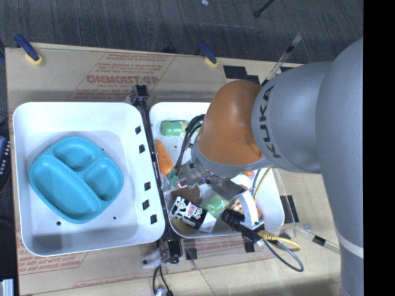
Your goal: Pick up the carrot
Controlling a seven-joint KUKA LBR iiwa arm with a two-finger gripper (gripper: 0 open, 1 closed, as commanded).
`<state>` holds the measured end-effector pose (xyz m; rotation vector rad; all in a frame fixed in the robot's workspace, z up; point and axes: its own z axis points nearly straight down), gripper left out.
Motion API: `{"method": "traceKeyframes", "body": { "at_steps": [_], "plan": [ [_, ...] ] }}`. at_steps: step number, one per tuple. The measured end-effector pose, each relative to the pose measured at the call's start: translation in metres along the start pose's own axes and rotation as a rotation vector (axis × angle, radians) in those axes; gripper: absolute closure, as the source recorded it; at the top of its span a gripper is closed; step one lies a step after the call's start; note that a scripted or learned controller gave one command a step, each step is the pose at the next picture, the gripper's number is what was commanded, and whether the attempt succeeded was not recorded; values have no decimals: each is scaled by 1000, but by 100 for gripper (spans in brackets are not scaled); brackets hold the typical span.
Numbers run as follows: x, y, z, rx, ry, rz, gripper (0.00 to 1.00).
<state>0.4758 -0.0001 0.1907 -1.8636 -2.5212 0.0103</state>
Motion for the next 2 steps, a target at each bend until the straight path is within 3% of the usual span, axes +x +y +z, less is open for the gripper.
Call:
{"method": "traceKeyframes", "body": {
  "at_steps": [1,2],
  "plan": [
    [-14,-4,0,2,1,-476,100],
    [-14,-3,-10,6,0,-489,100]
  ]
}}
